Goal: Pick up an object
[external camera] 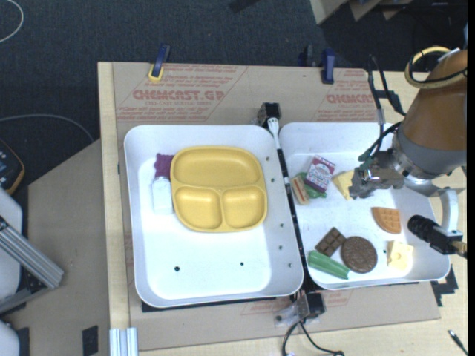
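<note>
Fingers (pixel 364 185) above right bin (pixel 300 143); opening: cannot tell.
Yellow wedge (pixel 341 185) touches them on the left; waffle (pixel 386 219) below; red packet (pixel 320 173) further left.

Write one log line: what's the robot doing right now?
phase: reaching | gripper: over right white bin, above yellow cheese wedge | holding: nothing seen | yellow divided plate: left bin
</note>
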### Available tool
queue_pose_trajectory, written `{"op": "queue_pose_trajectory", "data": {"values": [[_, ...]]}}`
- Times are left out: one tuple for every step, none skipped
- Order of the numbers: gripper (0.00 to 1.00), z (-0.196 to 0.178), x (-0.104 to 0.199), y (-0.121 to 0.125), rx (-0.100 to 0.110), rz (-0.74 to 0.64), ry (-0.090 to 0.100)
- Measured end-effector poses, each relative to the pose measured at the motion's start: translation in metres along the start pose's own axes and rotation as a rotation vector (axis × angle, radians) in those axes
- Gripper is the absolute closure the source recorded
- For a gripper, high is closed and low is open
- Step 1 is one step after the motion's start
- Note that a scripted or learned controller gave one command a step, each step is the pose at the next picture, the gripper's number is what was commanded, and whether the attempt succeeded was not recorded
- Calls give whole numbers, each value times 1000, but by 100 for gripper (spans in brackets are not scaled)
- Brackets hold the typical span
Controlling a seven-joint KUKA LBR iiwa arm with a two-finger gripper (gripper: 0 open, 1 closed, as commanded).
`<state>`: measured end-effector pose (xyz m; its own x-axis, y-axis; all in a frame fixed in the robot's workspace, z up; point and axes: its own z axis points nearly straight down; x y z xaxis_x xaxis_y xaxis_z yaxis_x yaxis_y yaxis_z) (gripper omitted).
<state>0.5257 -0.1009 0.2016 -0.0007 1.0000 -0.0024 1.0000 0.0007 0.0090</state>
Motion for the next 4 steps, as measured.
{"op": "queue_pose_trajectory", "data": {"values": [[100, -25, 0, 1, 3, 0, 1], [100, -25, 36, 41, 4, -5, 3], [100, -33, 55, 88, 2, -3, 2], [100, -21, 76, 115, 4, -2, 1]]}}
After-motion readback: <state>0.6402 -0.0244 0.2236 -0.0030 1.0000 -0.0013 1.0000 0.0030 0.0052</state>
